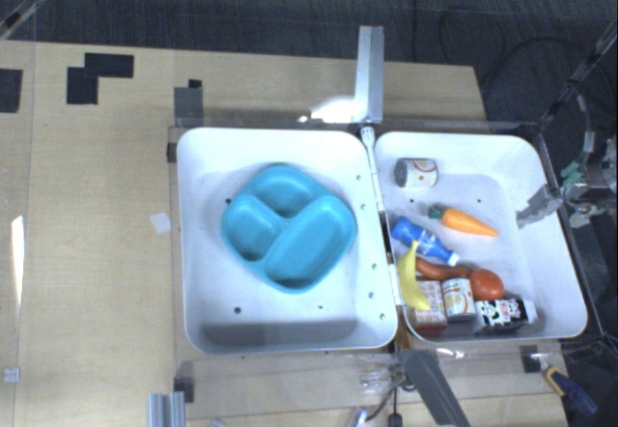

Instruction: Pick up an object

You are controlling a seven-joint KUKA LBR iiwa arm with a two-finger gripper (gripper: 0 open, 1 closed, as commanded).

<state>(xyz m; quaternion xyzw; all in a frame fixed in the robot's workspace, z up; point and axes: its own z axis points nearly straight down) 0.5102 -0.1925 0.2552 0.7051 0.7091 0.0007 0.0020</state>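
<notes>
Fingers of the gripper (558, 206): too small and blurred at the right side of the frame to tell whether they are open or closed, and nothing visibly sits between them. The gripper hangs over the right wall of the right bin (541, 156), apart from all objects.

Candidate objects are all in the right bin. A carrot (468, 221) lies by itself near the middle, long axis running left to right with a slight tilt. A small can (417, 172) lies on its side near the back left corner, also alone. The rest is a tight cluster along the front left: a blue bottle (423, 240), a banana (412, 280), a red vegetable (475, 279), two small jars (456, 300) and a black-and-white carton (503, 312), touching or overlapping one another. The left bin (198, 319) holds a blue divided plate (288, 225).

Judged step: approach, target not yet reached. The best pick is likely the carrot, since it is the nearest object and has free floor on all sides. The arm should move left over its thick middle, turn the wrist so the jaws close across the short axis, descend straight, then close. The tapered tip is a poor grip point and would likely slip out. The cluster is best avoided, because a grasp there risks pinching two things or pushing the pile. The can could roll if nudged.
</notes>
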